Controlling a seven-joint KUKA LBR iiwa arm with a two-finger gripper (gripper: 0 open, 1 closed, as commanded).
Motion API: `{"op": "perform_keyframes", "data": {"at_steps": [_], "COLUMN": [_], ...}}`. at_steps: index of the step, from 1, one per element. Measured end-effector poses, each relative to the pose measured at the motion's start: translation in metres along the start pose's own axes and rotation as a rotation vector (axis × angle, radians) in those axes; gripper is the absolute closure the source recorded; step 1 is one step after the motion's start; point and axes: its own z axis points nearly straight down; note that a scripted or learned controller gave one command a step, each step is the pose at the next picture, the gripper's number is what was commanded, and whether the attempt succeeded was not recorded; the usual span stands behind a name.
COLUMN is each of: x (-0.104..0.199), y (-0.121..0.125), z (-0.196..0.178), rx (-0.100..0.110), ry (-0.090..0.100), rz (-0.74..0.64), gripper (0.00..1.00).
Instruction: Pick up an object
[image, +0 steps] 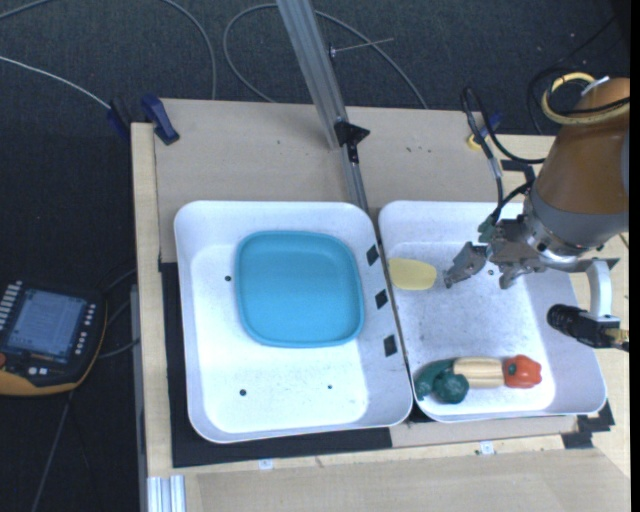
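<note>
My gripper (487, 271) hangs over the middle of the right bin (560, 400), its two fingers spread apart with nothing between them. A pale yellow flat object (412, 274) lies just to the left of the gripper, near the bin's left wall. Along the bin's front edge lie a dark green object (441, 383), a tan cylinder (479, 372) and a red object (521, 371), in a row and touching one another. They sit well below the gripper in the view.
The left bin (200, 400) holds a light blue square plate (298, 287). A metal pole (318, 75) slants down to the gap between the bins. A black fixture (580, 324) sticks in over the right bin's right edge.
</note>
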Motion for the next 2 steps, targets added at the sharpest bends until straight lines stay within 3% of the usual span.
{"op": "perform_keyframes", "data": {"at_steps": [2], "x": [0.001], "y": [-0.009], "z": [0.113], "rx": [0.004], "ry": [0.000], "rz": [0.000], "gripper": [0.00]}}
